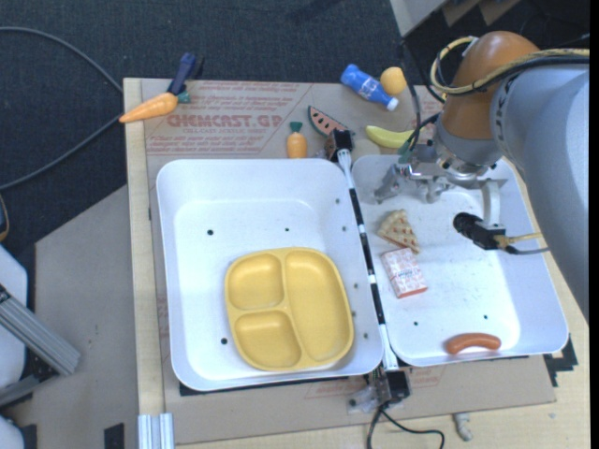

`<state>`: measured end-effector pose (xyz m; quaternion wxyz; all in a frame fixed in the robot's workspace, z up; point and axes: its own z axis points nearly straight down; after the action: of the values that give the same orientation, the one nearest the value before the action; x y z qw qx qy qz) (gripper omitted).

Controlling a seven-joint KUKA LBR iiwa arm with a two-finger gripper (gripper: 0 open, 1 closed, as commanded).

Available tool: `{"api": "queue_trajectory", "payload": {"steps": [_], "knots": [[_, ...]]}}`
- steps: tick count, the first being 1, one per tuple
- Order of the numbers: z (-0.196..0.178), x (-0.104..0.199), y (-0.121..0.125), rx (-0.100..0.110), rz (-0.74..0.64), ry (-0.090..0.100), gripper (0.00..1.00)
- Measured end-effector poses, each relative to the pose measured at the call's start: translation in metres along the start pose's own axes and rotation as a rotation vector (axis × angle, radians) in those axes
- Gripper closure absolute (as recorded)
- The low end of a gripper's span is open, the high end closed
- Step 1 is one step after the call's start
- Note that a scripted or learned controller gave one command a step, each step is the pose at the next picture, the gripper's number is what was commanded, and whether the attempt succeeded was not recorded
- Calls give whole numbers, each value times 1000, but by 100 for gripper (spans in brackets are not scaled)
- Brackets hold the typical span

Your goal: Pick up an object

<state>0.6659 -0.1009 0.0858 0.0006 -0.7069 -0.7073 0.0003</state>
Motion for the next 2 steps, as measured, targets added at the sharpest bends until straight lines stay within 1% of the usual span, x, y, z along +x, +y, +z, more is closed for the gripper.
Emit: {"api": "queue_trajectory", "payload": {"steps": [1, 2], "knots": [[1, 7, -35, 0, 1, 0, 0], [1, 7, -64, 0, 1, 0, 0]]}}
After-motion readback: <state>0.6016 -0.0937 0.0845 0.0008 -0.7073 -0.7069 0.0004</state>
